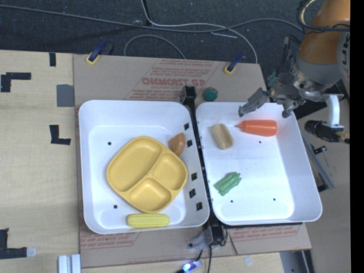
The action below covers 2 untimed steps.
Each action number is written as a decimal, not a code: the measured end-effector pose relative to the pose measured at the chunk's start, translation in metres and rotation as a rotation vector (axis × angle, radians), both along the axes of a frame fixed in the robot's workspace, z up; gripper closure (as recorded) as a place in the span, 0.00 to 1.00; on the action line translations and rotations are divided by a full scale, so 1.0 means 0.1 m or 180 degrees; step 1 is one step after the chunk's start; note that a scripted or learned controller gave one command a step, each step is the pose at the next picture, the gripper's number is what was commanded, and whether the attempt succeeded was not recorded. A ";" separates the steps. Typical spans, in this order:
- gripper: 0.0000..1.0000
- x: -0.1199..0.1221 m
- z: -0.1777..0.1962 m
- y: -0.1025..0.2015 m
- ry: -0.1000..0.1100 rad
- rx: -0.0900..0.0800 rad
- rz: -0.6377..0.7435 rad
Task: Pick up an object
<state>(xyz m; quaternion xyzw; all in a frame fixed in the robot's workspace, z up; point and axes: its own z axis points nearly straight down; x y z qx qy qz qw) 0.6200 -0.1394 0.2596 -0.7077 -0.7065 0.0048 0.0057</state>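
Nothing is picked up yet; the pincer (pixel 267 103) hangs over the far edge of the right bin (pixel 301 169) with its two dark fingers spread wide apart and nothing between them, so by my reading the whole grasp is still to be done: a descent, a closing, a lift.

The nearest candidate is the orange carrot (pixel 259 128), lying on its side just below the pincer on the bin floor, a little toward the near side; it is not touched by either finger. Beside the carrot, farther from the arm, lies a tan bread roll (pixel 222 136); well nearer the camera than the pincer, toward the middle of the same bin, lies a green pea pod (pixel 228 182).

The left bin (pixel 91 152), well away from the pincer on the side opposite the arm, holds a yellow divided plate (pixel 147 173) taking up most of its floor; a brown potato-like piece (pixel 177 144) sits at the plate's edge close to the wall between the bins; a yellow corn cob (pixel 148 220) lies along the near wall. A small teal ball (pixel 211 94) rests on the cardboard of the tabletop (pixel 34 169) outside both bins, just beyond their far rims and to the pincer's side away from the arm.

I judge the carrot the likeliest target, given how close it lies.
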 end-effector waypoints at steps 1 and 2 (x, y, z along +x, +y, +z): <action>0.00 0.02 0.08 0.00 -0.0042 -0.0006 0.0009; 0.00 0.03 -0.49 -0.08 -0.0036 -0.0008 0.0007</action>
